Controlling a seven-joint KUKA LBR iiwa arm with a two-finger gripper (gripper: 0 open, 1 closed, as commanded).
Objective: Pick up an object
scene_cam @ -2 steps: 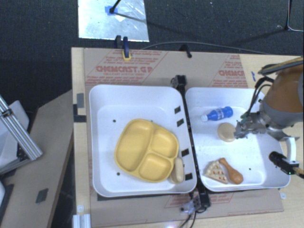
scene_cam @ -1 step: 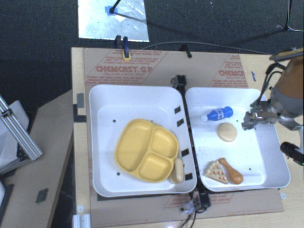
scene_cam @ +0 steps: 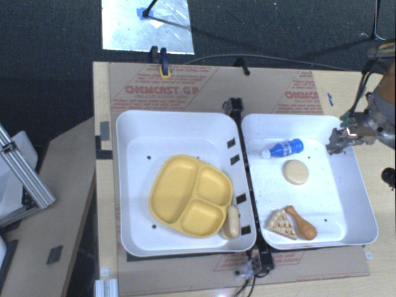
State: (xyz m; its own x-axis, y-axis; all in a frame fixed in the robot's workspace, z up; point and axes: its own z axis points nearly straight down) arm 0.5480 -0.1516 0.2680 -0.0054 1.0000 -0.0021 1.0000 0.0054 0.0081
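Whether the gripper is spread or pressed together cannot be told; it is seen at the right bin's far right rim. Inside are found a blue bottle, a round bun, a drumstick and a waffle wedge.

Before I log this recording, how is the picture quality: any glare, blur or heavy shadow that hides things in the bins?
Camera view: lighting is even and soft, with faint shadows under the yellow tray and blue bottle. The shiny sheet at the top glares. The white bins are bright but not washed out. The tool at the right bin's edge looks dark and slightly smeared, its detail unreadable.
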